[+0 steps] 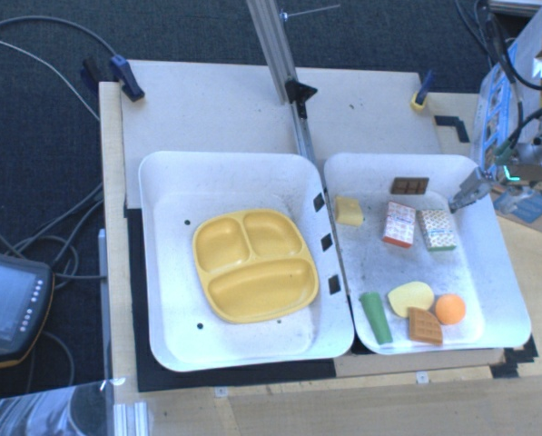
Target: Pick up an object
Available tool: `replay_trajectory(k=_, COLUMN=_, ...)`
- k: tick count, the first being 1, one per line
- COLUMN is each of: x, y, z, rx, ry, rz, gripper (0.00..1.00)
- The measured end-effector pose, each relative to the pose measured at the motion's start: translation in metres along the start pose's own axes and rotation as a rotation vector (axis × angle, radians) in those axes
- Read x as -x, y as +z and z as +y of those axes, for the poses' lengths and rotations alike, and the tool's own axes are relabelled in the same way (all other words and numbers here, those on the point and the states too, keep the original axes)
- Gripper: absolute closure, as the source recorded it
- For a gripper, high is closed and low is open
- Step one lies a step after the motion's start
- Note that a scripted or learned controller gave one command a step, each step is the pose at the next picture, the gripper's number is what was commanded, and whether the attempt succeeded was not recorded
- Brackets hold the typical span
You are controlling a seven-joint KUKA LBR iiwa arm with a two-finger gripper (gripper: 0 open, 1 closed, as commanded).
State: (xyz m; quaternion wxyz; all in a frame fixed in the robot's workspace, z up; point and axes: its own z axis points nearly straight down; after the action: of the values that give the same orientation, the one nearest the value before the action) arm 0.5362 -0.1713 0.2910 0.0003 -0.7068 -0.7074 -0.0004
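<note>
Camera view: gripper [466, 193] at the right bin's [511, 284] far right rim; cannot tell what state it is in. Nearest candidate, green-and-white carton [438, 229], lies just beside red-and-white carton [399, 224]. Risk: descent clips the rim, or catches both cartons because they crowd together.

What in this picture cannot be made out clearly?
- Grey two-finger hand, camera view: small and blurred at the right white bin's rim, so its finger gap is unreadable.
- Arm: cut off by the right edge.
- Red-and-white and green-and-white small cartons: print too small to read.
</note>
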Motion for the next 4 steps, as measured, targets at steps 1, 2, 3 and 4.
replay_trajectory(k=1, x=0.005, y=0.061, z=-0.002, rx=-0.008, ry=0.001, rz=0.002, gripper=0.00)
replay_trajectory(k=2, x=-0.002, y=0.110, z=-0.009, rx=-0.004, ry=0.000, rz=0.001, gripper=0.00)
replay_trajectory(k=3, x=-0.012, y=0.157, z=-0.012, rx=-0.007, ry=0.000, rz=0.002, gripper=0.00)
replay_trajectory(k=4, x=-0.011, y=0.143, z=-0.010, rx=0.002, ry=-0.001, rz=0.000, gripper=1.00)
